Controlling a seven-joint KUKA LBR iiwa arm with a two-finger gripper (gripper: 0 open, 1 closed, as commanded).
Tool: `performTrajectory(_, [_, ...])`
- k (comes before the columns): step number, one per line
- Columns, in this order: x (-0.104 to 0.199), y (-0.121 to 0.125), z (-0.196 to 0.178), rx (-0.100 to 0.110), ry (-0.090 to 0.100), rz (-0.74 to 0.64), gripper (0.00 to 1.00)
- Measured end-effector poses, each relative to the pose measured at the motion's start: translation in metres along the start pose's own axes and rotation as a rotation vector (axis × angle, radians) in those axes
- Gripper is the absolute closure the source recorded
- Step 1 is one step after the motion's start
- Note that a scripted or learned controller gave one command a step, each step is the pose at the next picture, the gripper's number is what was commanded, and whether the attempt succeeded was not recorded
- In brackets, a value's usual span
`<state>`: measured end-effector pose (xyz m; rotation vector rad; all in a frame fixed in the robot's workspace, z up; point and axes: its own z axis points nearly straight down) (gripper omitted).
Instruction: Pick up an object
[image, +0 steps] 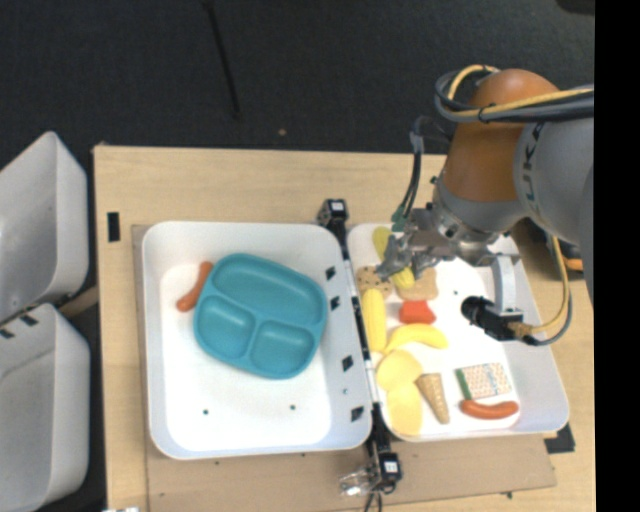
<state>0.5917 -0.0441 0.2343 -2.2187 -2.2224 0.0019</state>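
We count two white bins on the bench: the left bin (160, 400) fills the centre-left of the frame, the right bin (545, 395) the centre-right. In the left bin we log one teal divided plate (260, 313) and one orange sausage (194, 285) lying just off its upper-left edge. In the right bin we count one corn cob (373, 318), one banana (418, 336), two yellow chip-like pieces (402, 390) near the lower left corner, one ice-cream cone (434, 396), one patterned green-edged block (485, 380), one red sausage (490, 408), one orange-red piece (418, 311) and one yellow item (382, 240) at the top left. The gripper (408, 262) sits low over the upper left of the right bin, above a yellow piece (404, 281) and a tan piece (424, 288); we cannot tell its jaw opening or whether it has anything.
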Motion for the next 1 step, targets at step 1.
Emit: performTrajectory(1, [-0.0039,-0.0057,0.0020,0.000,0.000,0.002,1.00])
